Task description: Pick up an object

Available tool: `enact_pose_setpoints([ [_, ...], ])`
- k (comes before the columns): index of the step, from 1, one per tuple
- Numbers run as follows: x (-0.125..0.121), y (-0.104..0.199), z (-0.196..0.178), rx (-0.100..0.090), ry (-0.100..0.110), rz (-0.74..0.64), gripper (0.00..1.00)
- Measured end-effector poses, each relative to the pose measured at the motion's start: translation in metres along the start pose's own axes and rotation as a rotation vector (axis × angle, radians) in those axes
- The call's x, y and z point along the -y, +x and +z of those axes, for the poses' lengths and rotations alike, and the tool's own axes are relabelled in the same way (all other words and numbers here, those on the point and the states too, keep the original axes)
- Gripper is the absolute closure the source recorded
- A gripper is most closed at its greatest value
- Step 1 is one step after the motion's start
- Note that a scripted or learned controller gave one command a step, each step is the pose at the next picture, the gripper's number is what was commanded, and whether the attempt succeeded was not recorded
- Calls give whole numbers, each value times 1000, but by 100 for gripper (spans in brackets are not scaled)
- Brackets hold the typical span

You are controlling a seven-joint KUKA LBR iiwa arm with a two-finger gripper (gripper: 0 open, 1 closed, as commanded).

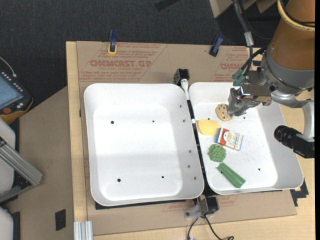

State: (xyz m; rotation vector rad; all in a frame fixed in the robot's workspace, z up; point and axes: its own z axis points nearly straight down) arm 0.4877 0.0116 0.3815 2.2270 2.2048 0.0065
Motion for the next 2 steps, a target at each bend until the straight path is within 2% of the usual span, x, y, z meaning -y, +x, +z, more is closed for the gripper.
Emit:
enact_pose_setpoints([
  [1,2,37,-41,-4,2,-14,100],
  [2,7,16,-102,-3,0,-8,100],
])
